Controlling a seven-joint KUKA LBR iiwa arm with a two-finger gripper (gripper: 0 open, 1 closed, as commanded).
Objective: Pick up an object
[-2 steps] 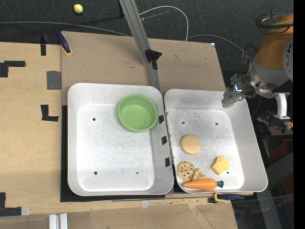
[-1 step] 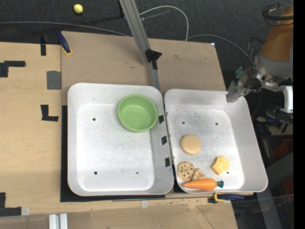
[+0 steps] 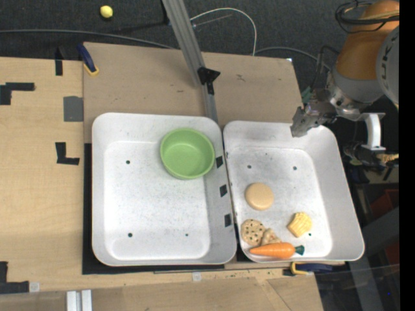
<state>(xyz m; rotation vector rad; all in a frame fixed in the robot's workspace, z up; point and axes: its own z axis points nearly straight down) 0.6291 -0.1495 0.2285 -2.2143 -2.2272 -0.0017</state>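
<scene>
The right bin [image 3: 324, 173] holds a tan round bun [image 3: 259, 195], a yellow corn piece [image 3: 299, 224], two brown cookies [image 3: 253, 230] and an orange carrot [image 3: 274, 251], all in its near half. A green bowl [image 3: 187, 152] sits in the left bin [image 3: 117, 193] at its far right. My gripper [image 3: 300, 126] hangs over the far right corner of the right bin, well away from the food items, with nothing visible in it.
A grey metal pole [image 3: 188, 37] slants down from the top to the gap between the bins. Cables [image 3: 227, 18] trail across the dark floor behind the bench. A small yellow ball [image 3: 106, 11] lies on the floor at the far left.
</scene>
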